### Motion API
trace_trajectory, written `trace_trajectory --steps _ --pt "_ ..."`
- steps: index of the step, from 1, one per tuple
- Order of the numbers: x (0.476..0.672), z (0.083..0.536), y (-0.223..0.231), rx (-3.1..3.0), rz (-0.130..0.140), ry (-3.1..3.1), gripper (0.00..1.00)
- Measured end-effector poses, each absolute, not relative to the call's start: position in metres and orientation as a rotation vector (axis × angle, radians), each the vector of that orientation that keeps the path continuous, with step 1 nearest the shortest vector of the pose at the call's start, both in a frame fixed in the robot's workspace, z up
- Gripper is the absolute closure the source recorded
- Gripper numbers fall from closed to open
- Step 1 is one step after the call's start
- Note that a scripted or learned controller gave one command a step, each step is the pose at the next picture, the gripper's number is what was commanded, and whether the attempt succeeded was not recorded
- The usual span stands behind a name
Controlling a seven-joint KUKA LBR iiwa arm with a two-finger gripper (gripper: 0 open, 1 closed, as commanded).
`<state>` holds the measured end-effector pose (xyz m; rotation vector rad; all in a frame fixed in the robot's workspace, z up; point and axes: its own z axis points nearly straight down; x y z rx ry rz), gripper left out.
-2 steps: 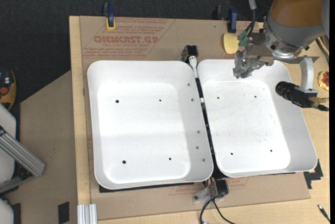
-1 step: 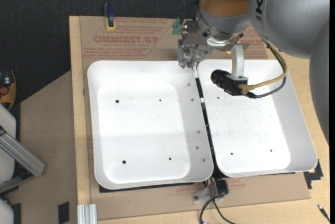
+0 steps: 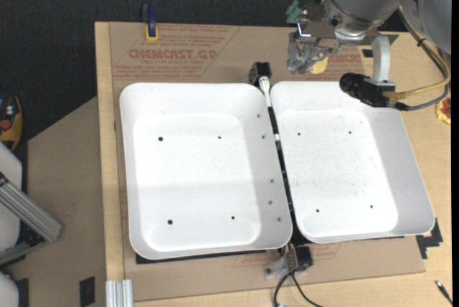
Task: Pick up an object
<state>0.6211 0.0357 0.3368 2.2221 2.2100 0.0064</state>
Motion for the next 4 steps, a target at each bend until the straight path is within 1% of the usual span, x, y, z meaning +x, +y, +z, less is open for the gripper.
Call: trace_trajectory --steps 1,2,3,4 --pt "0.602 0.366 -0.034 2.225 0.004 2.208 1.00" --pt "0.631 0.296 -0.014 2.224 -0.008 2.228 1.00" --pt "0.613 0.339 -0.015 2.218 0.006 2.218 1.00" --pt "0.631 0.282 0.049 2.219 -0.005 2.233 1.00"
